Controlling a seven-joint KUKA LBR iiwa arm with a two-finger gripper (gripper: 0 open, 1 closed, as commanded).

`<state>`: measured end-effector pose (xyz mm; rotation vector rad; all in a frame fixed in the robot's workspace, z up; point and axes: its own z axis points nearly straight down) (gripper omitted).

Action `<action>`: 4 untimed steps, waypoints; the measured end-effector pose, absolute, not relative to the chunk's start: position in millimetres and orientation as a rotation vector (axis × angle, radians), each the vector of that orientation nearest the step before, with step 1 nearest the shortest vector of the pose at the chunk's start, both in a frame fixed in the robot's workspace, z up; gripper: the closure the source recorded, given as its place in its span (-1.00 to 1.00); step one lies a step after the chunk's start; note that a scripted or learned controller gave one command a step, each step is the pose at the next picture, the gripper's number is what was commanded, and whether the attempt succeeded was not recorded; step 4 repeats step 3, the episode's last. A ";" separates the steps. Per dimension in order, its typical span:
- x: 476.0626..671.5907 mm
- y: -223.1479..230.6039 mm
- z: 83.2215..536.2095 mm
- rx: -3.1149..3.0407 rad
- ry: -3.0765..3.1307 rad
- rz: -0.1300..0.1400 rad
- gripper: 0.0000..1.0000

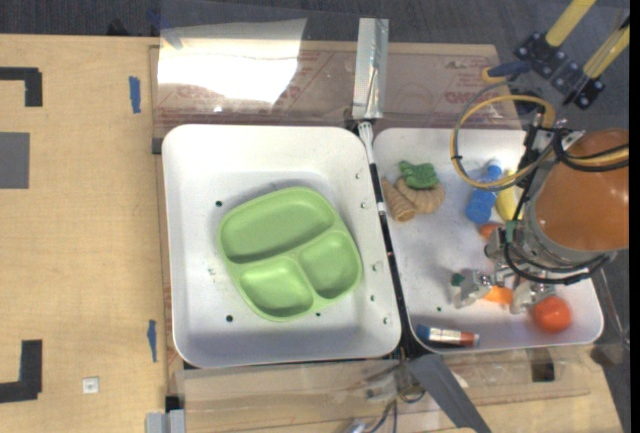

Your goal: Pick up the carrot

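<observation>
The carrot (495,297) is a small orange piece lying low in the right bin (430,251), near its front wall. My gripper (483,289) hangs straight over it, down at the bin floor, and its metal parts cover part of the carrot. The grey arm with its orange band (585,206) comes in from the right and hides the bin's right side.
A red tomato (551,313) lies just right of the carrot. A red-tipped marker (452,334) rests at the front wall. Blue pieces (481,207), a green leafy toy (418,174) and a tan bread piece (408,202) sit farther back. The left bin (190,221) holds a green divided plate (290,251).
</observation>
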<state>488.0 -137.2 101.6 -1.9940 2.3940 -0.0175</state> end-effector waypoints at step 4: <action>484.8 -143.1 90.0 -1.967 2.428 -0.012 -1.00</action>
